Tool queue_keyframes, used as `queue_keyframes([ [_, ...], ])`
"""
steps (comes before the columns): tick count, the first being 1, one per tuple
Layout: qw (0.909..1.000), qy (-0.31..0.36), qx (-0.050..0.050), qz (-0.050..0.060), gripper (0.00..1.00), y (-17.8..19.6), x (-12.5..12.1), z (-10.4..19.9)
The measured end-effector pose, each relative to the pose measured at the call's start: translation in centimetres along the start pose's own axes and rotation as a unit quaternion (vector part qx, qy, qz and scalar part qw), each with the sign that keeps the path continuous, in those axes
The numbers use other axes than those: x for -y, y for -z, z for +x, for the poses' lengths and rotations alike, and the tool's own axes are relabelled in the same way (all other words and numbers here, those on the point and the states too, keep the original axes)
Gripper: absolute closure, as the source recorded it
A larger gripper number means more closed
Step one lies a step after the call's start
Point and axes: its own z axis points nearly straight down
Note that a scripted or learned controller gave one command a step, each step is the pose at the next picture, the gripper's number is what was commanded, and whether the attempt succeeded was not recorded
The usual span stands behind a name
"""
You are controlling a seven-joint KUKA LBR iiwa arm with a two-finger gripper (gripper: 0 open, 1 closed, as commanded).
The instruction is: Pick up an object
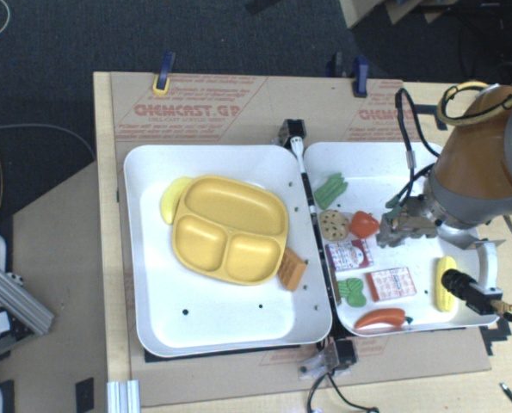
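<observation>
The tool (404, 227) hangs low inside the right bin (385, 157); whether it is spread or pressed together cannot be told. Just beside it, toward the divider, lie a red tomato (363, 224) and a round cookie (330, 224), likely the nearest targets. Beyond the tool, a yellow banana (445, 285), a red-and-white packet (389, 283) and a hot dog (380, 318) rest loose. Farther off, the left bin (148, 231) holds a yellow divided tray (230, 229). Both bins sit on a paper-covered table (195, 101) above dark carpet.
</observation>
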Motion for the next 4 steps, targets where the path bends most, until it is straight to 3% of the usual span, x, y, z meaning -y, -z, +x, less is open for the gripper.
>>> queue_keyframes([
  [1, 1.0000, 0.000, 0.000, 0.000, 1.00, 4.5, -0.6, 0.4],
  [2, 1.0000, 0.000, 0.000, 0.001, 1.00, 6.2, -0.7, 0.4],
  [4, 1.0000, 0.003, -0.002, 0.005, 1.00, 6.3, 1.1, 12.2],
])
